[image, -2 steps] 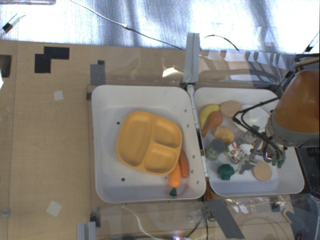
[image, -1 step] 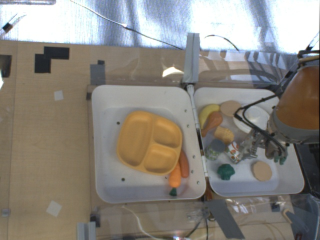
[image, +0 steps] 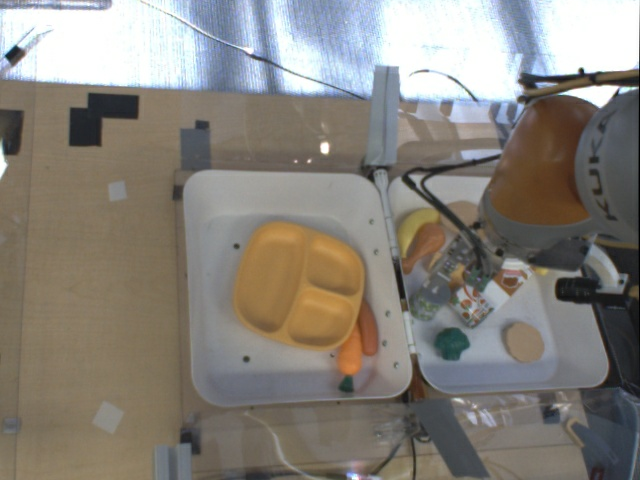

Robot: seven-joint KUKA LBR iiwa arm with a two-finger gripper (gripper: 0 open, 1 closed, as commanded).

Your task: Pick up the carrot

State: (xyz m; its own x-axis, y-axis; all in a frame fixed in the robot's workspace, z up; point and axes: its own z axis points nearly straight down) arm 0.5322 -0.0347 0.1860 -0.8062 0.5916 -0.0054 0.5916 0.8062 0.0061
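The carrot [image: 350, 352] is orange with a small green stem end. It lies in the left bin [image: 210, 298] near the front right corner, just off the edge of a yellow divided plate [image: 298, 284]. A reddish sausage [image: 369, 328] lies against it on the right. My gripper [image: 432, 296] hangs over the left part of the right bin [image: 575, 368], across the divider from the carrot and a little behind it. The grey and orange arm [image: 545, 168] hides the back of that bin.
In the right bin, a yellow fruit [image: 414, 225] and an orange item [image: 426, 242] lie at the back left. A small carton [image: 478, 302], green broccoli [image: 452, 343] and a round cookie [image: 523, 342] sit toward the front. Cables [image: 440, 183] run along the back.
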